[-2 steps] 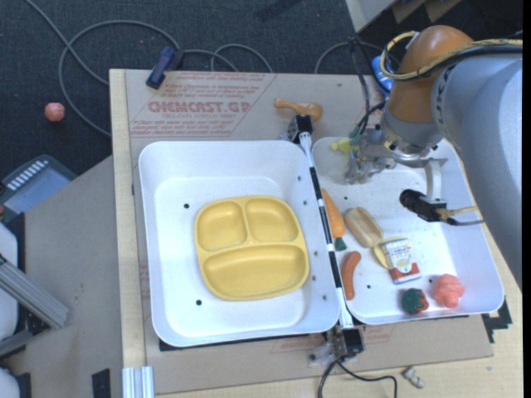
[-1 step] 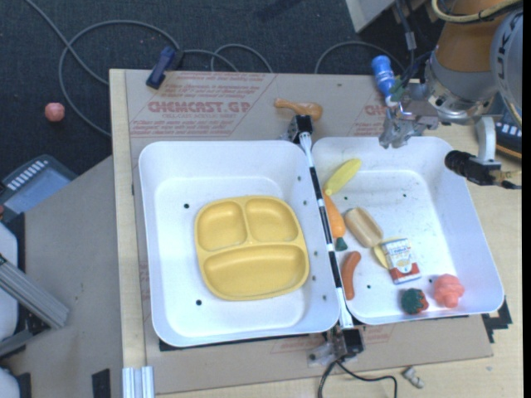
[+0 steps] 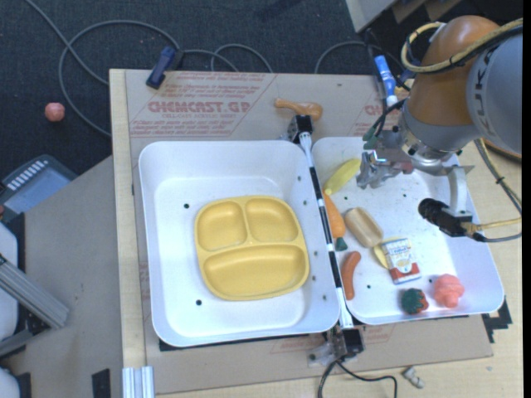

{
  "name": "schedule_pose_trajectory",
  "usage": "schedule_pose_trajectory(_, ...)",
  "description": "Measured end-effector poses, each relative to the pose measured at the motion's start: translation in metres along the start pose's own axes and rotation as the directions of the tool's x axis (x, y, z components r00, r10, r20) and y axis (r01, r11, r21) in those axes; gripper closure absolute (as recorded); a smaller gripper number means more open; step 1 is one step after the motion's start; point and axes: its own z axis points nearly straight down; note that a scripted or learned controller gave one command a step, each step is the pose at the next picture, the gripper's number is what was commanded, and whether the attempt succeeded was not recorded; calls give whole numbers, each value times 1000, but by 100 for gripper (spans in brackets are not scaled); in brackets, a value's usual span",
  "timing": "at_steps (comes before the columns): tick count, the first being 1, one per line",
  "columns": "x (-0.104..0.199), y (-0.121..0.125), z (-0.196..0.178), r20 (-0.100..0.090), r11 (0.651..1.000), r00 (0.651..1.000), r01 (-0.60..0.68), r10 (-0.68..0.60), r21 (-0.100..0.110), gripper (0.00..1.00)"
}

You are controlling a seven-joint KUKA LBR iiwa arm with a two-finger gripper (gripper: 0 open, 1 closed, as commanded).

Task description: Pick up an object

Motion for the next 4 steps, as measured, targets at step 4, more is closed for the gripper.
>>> schedule_pose_trajectory(4,-34,-31,100,0,1000,1000,-2,2,1,0)
